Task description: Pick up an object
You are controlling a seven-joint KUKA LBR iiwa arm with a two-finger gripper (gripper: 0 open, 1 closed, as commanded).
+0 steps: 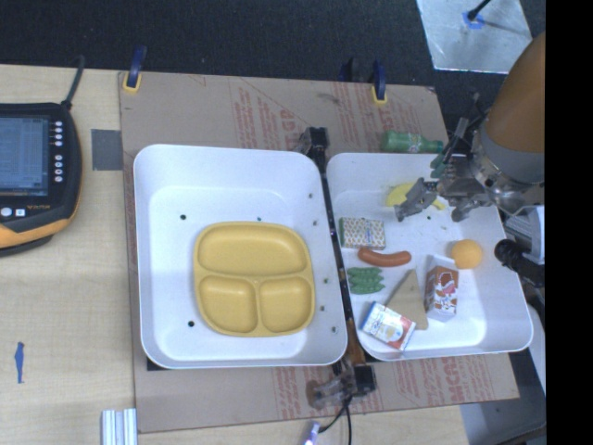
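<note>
So the worktop [74,295] has a big sheet of brown cardboard [241,109] on it, and the two white bins sit side by side on that. The left bin [167,179] has a yellow divided tray [253,278] lying flat in the middle. The right bin [500,332] has all the small stuff: a little patterned packet [361,232] near its left wall, a hot dog [384,257] just below that, a green pea pod [364,282] under the hot dog, a tan wedge [406,297], a red and white carton [442,293] just right of the wedge, a small white pouch [386,326] near the front edge, an orange ball [467,253] off to the right, and a yellow piece [400,193] up near the back. The end effector [443,195] is over the back of the right bin, just beside that yellow piece, fingers spread and nothing between them. A green bottle [412,142] lies on the cardboard behind the bin, and a teach pendant [32,179] sits at far left.
</note>
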